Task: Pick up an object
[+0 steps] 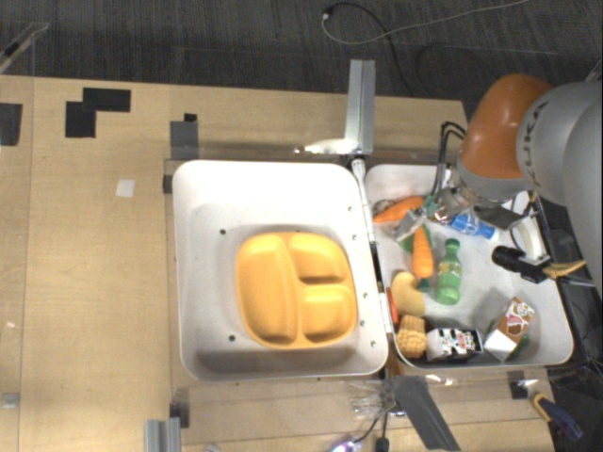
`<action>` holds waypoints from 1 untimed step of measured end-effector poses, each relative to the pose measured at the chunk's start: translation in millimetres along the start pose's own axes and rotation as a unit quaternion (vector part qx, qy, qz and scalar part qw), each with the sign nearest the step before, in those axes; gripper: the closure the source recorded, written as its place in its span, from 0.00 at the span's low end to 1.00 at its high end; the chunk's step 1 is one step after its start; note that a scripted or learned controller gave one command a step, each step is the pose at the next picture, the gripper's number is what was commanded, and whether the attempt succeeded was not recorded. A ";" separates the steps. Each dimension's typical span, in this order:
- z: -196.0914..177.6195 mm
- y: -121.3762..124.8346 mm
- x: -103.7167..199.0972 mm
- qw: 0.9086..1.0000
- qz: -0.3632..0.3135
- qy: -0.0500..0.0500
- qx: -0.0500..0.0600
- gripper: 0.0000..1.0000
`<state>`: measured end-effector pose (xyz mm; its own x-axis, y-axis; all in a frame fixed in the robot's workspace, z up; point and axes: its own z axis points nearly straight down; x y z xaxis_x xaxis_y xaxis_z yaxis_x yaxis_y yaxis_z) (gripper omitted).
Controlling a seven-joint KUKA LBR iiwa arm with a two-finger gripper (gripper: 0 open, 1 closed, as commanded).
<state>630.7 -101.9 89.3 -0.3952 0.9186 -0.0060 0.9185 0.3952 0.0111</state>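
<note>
Claw [441, 205] sits beside carrot [423, 250] and green bottle [448, 273].

Camera position: sitting fixed high above the bench [85, 281], well back from it.
Facing: looking down at a slant, so the dark carpet [188, 17] is showing along the far edge.
Coverage: taking in the left bin [203, 347] whole, the right bin [556, 342] almost to its right rim, and bare bench stretching away to the left.
Arm entry: the arm [556, 130] is reaching in from the right, its orange band [495, 125] looming large because it is standing closer to the lens than the bins.
Shared view: one camera is covering everything alone.
</note>
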 end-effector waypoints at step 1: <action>-13.0 3.4 0.7 1.000 -0.001 -0.001 -0.004 1.00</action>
<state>633.4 -99.9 102.3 -0.3973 0.9176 -0.0077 0.9175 0.3974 0.0183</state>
